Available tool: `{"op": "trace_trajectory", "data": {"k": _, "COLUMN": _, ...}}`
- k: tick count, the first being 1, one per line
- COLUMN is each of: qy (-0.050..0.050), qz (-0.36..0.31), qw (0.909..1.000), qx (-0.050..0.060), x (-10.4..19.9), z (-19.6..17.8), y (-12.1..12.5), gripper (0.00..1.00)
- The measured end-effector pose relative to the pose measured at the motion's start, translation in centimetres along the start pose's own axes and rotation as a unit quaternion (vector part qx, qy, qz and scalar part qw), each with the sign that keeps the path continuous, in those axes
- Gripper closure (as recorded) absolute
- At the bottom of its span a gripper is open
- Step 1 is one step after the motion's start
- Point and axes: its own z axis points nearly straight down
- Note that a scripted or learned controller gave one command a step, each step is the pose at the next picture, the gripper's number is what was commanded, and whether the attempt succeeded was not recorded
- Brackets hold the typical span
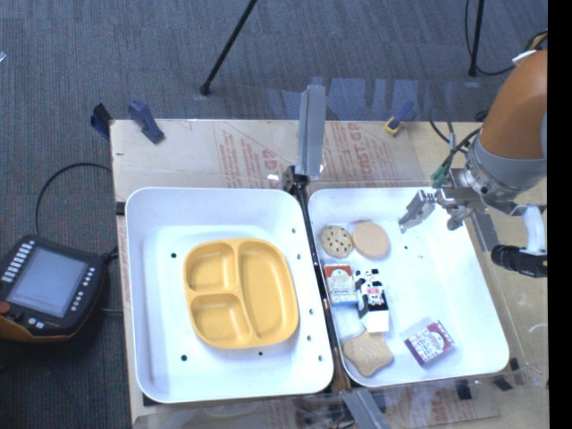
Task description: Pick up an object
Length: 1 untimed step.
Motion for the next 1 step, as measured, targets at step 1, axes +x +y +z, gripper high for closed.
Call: {"op": "trace_trajectory", "data": {"k": 1, "qy": -0.002, "qz": 0.029, "qw": 0.9996, "qx": -0.003, "x": 4.53, "z": 13.39, "y": 0.17, "gripper": 0.0}}
